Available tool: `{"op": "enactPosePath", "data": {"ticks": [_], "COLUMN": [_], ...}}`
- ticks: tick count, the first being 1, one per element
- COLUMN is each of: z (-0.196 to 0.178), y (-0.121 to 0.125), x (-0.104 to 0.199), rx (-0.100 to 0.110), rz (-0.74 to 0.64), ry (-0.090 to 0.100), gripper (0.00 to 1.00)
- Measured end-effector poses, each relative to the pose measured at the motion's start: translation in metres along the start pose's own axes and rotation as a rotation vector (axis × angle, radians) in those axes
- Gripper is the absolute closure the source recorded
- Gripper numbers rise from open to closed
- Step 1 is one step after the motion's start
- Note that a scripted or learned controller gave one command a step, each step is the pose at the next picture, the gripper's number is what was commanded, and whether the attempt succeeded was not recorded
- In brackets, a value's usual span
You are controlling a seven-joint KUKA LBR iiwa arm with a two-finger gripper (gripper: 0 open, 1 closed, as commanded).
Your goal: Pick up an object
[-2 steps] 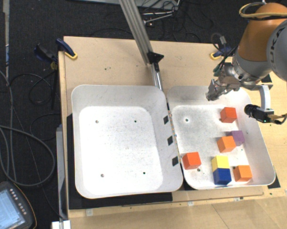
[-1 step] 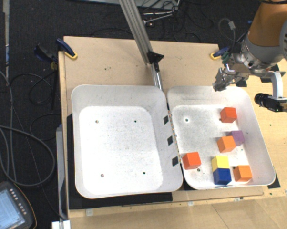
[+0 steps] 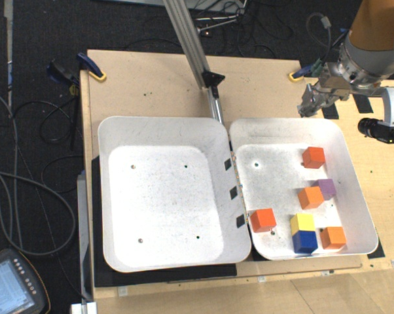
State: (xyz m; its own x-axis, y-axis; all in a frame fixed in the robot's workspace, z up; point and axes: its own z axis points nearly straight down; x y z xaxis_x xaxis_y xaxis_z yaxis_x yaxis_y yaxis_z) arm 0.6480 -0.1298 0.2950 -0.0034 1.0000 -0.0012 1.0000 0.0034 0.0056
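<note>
The right bin [image 3: 275,131] holds several small blocks: an orange-red cube [image 3: 313,157] near the back, an orange cube [image 3: 310,197] with a purple cube [image 3: 326,188] beside it, an orange cube [image 3: 263,219] at the front left, a yellow cube [image 3: 302,223] touching a blue cube [image 3: 305,241], and an orange cube [image 3: 332,237] at the front right. My gripper [image 3: 311,104] hangs above the bench just behind the right bin's back rim, away from every block. Nothing shows between its fingers.
The left bin [image 3: 118,175] lies beside the right one. A slanted metal pole [image 3: 187,34] crosses above the bench's back and ends near the gap between the bins. Clamps [image 3: 92,67] sit at the bench's back corners. Cables lie on the floor at left.
</note>
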Motion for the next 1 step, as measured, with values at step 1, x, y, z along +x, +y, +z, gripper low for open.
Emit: {"op": "enactPosePath", "data": {"ticks": [1], "z": [-0.0001], "y": [-0.0034], "x": [0.0572], "rx": [0.006], "rz": [-0.005], "ry": [0.003], "gripper": [1.00]}}
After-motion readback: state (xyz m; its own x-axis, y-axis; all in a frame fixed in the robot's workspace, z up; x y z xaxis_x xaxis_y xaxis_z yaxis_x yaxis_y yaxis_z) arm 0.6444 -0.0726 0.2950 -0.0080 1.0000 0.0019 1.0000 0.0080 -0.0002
